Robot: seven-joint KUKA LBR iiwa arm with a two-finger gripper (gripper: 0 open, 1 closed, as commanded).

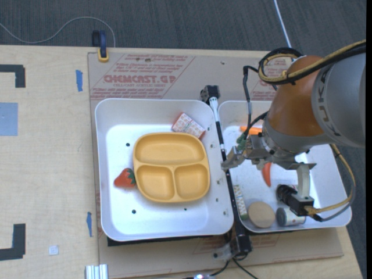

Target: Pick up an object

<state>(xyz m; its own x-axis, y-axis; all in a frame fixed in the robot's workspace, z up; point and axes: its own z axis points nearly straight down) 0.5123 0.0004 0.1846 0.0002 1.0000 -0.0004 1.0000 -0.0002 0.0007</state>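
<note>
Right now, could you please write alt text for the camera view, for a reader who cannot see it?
A grey and orange arm reaches over the right bin, above a carrot and a tan round object. The left bin holds a yellow divided tray, a strawberry beside it and a small printed packet.

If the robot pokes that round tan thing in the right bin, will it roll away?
Probably a little. The tan thing looks rounded and smooth like a cookie or stone, so a push could make it slide or wobble. It lies near the right bin's front wall beside a small grey piece, so it likely wouldn't get far. It looks stiff, not floppy.
</note>
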